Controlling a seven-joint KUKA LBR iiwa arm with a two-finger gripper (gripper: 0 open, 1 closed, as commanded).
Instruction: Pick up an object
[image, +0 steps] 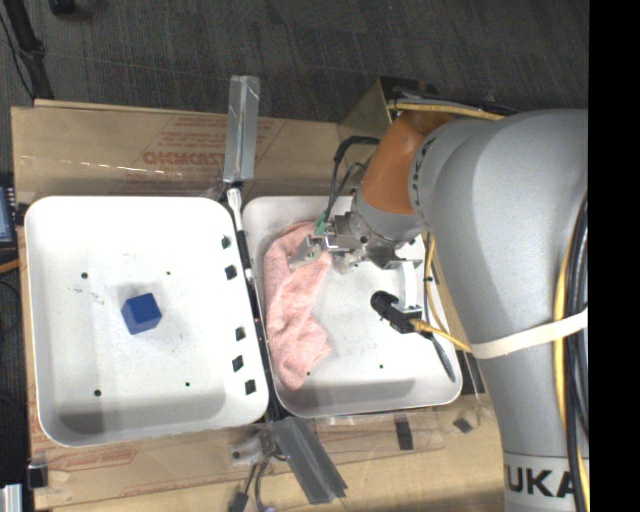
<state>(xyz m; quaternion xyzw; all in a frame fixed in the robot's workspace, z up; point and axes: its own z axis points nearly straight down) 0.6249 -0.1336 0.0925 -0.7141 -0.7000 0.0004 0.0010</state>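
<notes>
place: robot lab | evidence: KUKA arm (520, 240); white bins (60, 300) on cardboard-lined bench (100, 150); dark carpet (300, 40)

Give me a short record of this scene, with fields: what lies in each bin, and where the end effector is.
left bin: one blue cube, left of the middle
right bin: one pink cloth, crumpled, along the left wall
end effector: at the cloth's upper end, in the right bin
hold on cloth: cannot tell
</notes>
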